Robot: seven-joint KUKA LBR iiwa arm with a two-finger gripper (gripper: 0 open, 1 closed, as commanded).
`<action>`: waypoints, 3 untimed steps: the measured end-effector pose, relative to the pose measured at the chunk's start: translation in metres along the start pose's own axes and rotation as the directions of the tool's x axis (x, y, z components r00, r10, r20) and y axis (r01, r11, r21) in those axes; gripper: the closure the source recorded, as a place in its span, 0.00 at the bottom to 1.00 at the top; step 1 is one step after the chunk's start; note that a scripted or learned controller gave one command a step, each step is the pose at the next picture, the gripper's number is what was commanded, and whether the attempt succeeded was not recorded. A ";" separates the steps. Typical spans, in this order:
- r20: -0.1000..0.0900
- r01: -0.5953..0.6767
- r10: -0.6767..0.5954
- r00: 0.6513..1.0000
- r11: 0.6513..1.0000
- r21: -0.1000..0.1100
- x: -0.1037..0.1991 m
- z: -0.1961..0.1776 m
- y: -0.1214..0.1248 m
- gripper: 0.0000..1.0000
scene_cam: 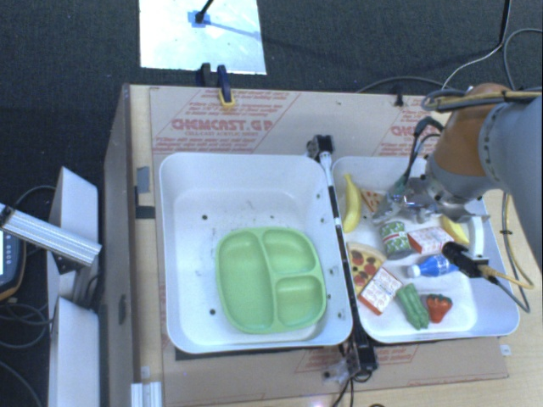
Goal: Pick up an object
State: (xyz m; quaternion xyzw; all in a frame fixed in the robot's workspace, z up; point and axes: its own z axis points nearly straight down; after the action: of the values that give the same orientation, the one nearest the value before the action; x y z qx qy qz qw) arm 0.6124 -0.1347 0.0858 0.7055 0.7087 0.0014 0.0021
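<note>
A short green-and-white cylindrical can (392, 237) is seen near the middle of the right-hand shallow white plastic bin (496, 316), and all other places are given from this can. The gripper (405, 200) of the grey arm (509, 147) is found just behind the can, toward the far rim and low over the bin. Whether it is open or closed cannot be told.

A small triangular pizza slice (372, 200) is placed behind and to the left of the can, beside the gripper. A yellow plastic banana (350, 203) is laid farther left, along the bin's left wall. Just right of the can a red-and-white carton (427, 241) is set, with a yellow curved piece (456, 230) beyond it. In front of the can and to the right, a blue-and-white bottle (431, 267) is laid on its side. A larger pizza slice with red rounds (365, 261) is laid in front and to the left, and a red-and-white flat packet (381, 291) nearer still. A green ridged vegetable (413, 305) and a red strawberry-like piece (438, 307) are set side by side toward the near rim.

Well to the left of the can, in the second shallow white plastic bin (191, 193), a pale green divided plastic tray (271, 278) is laid. Both bins are carried on the brown worktop (254, 121).
</note>
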 end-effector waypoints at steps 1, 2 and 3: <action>-0.001 -0.003 0.003 1.000 1.000 0.004 0.022 0.001 -0.051 0.00; 0.000 0.000 0.000 1.000 1.000 0.002 0.013 0.001 0.009 0.00; -0.001 -0.001 0.001 1.000 1.000 0.004 0.043 0.001 -0.029 0.00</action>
State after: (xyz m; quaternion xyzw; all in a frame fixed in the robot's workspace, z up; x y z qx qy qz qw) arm 0.5835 -0.0922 0.0842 0.7060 0.7082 0.0004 0.0002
